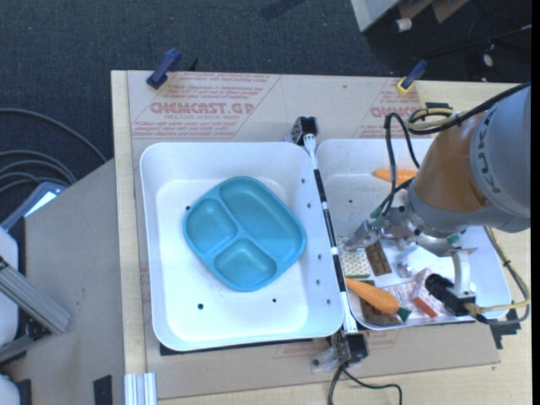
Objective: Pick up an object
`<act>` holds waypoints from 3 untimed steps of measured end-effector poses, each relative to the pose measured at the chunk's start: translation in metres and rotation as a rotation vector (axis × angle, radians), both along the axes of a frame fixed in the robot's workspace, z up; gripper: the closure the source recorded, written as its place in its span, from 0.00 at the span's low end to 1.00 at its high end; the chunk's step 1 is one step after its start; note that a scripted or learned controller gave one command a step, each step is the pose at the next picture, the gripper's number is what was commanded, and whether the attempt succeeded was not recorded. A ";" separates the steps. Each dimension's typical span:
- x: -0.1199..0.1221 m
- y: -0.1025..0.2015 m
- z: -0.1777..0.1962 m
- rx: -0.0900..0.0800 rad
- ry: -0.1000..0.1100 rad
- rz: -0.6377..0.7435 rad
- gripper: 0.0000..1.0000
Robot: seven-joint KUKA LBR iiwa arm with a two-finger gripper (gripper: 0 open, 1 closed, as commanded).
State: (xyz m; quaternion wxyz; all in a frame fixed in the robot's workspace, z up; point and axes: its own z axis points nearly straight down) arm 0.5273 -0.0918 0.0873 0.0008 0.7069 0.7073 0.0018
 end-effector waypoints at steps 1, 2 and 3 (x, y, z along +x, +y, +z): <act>0.001 0.001 0.010 0.000 -0.003 -0.001 1.00; 0.001 0.000 0.011 -0.001 -0.005 -0.001 0.00; 0.002 0.001 0.021 0.000 -0.006 -0.001 1.00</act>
